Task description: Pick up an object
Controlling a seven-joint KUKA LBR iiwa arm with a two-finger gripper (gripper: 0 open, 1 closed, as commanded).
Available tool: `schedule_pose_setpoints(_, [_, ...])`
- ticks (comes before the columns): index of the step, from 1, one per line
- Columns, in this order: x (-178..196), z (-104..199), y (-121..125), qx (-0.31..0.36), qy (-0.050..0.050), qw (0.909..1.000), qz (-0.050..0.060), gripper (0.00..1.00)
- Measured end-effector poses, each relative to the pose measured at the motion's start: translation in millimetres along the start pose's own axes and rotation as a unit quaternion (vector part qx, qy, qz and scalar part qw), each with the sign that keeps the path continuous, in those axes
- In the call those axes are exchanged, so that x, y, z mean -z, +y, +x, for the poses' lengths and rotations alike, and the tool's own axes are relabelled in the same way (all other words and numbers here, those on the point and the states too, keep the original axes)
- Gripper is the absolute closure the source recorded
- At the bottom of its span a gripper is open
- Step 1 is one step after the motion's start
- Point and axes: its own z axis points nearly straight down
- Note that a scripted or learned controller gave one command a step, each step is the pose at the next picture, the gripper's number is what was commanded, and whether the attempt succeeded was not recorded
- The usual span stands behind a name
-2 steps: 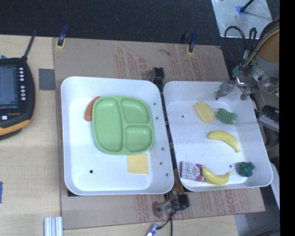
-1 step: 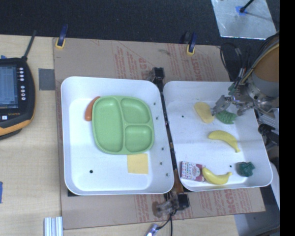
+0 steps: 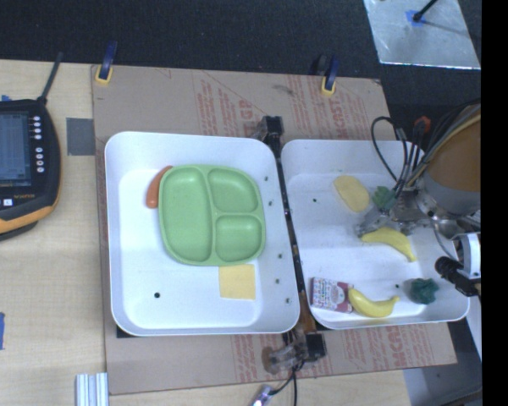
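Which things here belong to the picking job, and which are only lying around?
Job: gripper, low in the right bin beside a banana; second banana, pale yellow piece, dark green item, small packet.

Around: green divided plate, yellow square, teach pendant, clamps.

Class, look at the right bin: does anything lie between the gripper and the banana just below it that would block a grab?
Nothing visible does. The gripper sits low in the right bin, right beside the upper banana, with bare white floor between them. The pale yellow piece lies above, off that path.
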Motion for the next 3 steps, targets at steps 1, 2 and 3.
schedule_pose_setpoints(1, [73.5, -20.2, 62.3, -0.001, 0.0, 1.0, -0.003, 0.0])
schedule_pose_setpoints(2, [-0.1, -18.8, 49.0, 0.0, 0.0, 1.0, 0.0, 0.0])
schedule_pose_setpoints(3, [0.4, 16.7, 6.1, 0.0, 0.0, 1.0, 0.0, 0.0])
